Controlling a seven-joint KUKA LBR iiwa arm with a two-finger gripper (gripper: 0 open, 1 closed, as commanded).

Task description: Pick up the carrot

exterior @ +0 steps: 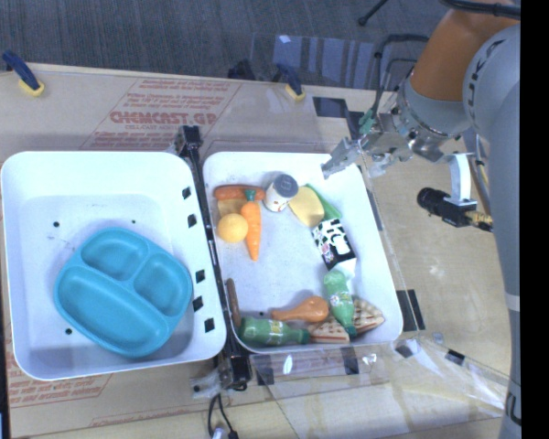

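Carrot [252, 229] lies in the right bin [284, 286], upper-left area, tip pointing toward the camera, leafy end up by a hot dog [235, 192] along the bin's far wall. A yellow ball-like fruit [232, 228] sits touching the carrot's left side; a small grey-capped jar [280, 191] is just to its upper right, with a yellow wedge [306, 207] beyond that. Gripper [340, 163] hangs over the bin's upper-right rim, well apart from the carrot, holding nothing; cannot tell from this angle how it is set. Main risks, as a judgement: the yellow fruit crowds the carrot's left flank, so a descent across the carrot's width likely lands on the fruit, knocks it away, or pinches both. The carrot tapers, so a grasp near the tip probably slips out on lift; mid-body or the thick end is safer. The hot dog and jar near the thick end leave little clearance there. The bin's left wall is also close, so an approach from that side may clip it. The blue divided plate [121, 289] in the left bin [18, 245] is irrelevant.
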